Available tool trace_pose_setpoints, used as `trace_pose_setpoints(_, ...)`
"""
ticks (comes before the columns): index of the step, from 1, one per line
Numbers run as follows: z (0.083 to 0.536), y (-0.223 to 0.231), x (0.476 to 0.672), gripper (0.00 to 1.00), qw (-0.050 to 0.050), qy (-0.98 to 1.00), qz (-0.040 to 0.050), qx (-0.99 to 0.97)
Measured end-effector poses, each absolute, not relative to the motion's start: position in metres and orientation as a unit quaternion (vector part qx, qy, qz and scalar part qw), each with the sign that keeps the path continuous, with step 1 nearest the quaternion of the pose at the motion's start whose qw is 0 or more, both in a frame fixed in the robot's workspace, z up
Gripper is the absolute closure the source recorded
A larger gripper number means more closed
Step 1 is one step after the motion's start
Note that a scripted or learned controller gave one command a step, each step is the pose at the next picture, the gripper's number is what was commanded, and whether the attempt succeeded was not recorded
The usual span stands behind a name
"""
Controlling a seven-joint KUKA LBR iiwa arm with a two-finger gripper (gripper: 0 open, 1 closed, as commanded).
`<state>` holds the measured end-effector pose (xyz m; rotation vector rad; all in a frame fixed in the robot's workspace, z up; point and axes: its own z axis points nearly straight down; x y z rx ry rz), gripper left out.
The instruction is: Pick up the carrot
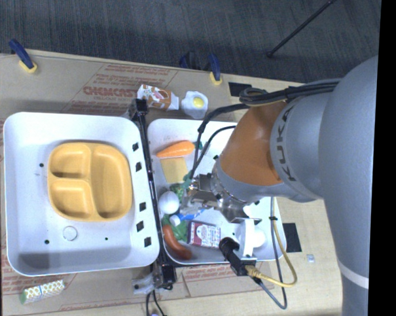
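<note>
The tapered orange plastic carrot [175, 148] lies loose at the far end of the right white bin [161, 129], untouched. The gripper [200, 193] hovers nearby over the clutter; I cannot tell its state.

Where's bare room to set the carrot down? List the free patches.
Left bin: bare floor in front of and beside the yellow tray. Right bin is crowded: carrot, egg, milk carton and the arm fill it.

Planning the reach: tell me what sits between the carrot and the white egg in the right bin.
In the camera view, a yellow cheese wedge lies between the carrot and the egg.
</note>
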<state>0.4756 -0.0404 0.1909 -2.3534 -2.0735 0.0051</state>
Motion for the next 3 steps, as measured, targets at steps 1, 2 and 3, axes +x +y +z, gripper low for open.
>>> trace_pose_setpoints(1,0.264,-0.081,0.480,1.00,0.001,-0.738,0.0008,-0.675)
trace_pose_setpoints(2,0.272,-0.086,0.477,1.00,0.000,-0.742,-0.0001,-0.671)
trace_pose_setpoints(3,0.196,-0.032,0.476,1.00,0.003,-0.733,0.0015,-0.680)
